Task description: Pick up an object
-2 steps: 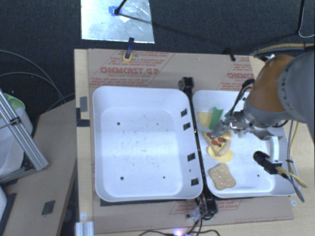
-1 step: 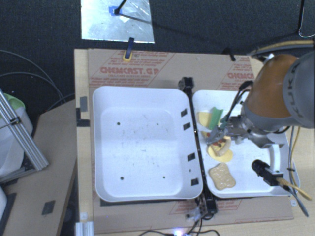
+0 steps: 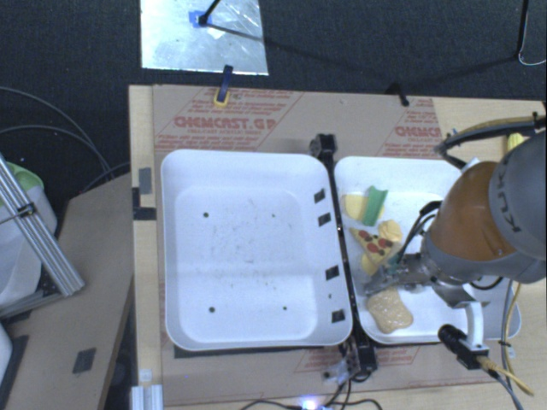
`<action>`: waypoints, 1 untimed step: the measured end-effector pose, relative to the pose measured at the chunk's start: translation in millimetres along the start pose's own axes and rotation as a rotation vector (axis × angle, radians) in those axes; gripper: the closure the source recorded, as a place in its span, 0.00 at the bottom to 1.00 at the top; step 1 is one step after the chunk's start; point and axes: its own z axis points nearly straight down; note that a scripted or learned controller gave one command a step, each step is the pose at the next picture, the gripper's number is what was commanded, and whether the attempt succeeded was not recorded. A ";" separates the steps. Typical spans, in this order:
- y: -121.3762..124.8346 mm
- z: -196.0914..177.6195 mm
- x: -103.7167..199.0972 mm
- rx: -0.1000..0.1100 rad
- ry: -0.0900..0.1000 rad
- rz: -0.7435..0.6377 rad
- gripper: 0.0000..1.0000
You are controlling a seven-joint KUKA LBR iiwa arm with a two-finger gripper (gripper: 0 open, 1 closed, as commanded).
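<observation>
My gripper (image 3: 382, 278) hangs low in the right bin (image 3: 444, 173); whether my jaws are spread or pressed together, I cannot tell. Just below lies a tan bread slice (image 3: 390, 311); above, a pizza slice (image 3: 373, 242) and green block (image 3: 373, 203). The cardboard (image 3: 282, 114) reads "CHEMCAST GP".

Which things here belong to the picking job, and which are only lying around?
For the job:
- end effector, low in the right bin
- green block
- yellow piece
- pizza slice
- tan piece

Just lying about:
- left bin
- cardboard sheet
- metal plate
- yellow clamp
- cables
</observation>
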 end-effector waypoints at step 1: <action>62.0 -22.6 -1.1 -0.018 -0.002 -0.010 0.00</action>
